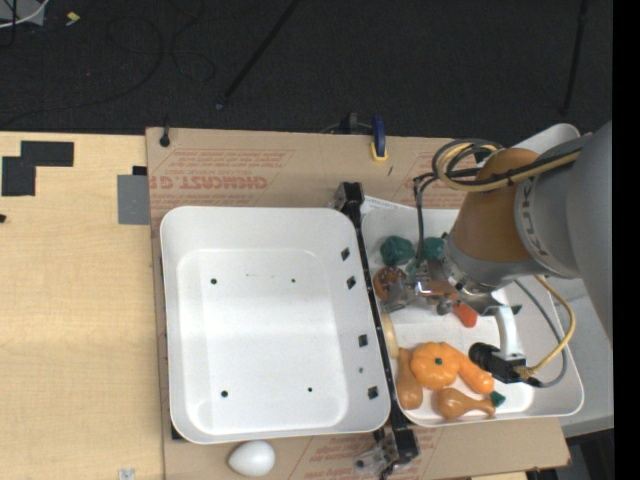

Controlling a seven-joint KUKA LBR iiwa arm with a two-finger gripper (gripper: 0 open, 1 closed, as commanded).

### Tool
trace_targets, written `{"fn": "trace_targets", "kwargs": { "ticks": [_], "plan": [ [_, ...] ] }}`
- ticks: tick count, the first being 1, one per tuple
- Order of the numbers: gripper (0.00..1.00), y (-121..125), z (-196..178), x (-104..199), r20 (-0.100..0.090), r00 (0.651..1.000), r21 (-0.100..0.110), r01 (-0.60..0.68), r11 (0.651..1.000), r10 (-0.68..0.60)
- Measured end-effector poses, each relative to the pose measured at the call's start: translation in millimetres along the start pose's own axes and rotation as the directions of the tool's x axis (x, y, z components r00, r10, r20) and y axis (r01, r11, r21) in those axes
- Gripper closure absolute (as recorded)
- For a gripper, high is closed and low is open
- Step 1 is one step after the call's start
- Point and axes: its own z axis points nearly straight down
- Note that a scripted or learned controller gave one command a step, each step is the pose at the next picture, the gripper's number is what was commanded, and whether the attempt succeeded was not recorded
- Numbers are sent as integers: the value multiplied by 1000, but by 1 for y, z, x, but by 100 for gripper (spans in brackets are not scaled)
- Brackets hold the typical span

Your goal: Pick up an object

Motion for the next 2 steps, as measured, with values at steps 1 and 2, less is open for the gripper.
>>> {"fn": "trace_targets", "kwargs": {
  "ticks": [1, 2],
  "plan": [
    [100, 0, -9, -1, -1, 1000, 2, -3, 1000, 3],
    [100, 35, -209, 17, 2, 1000, -20, 4, 1000, -4]
  ]
}}
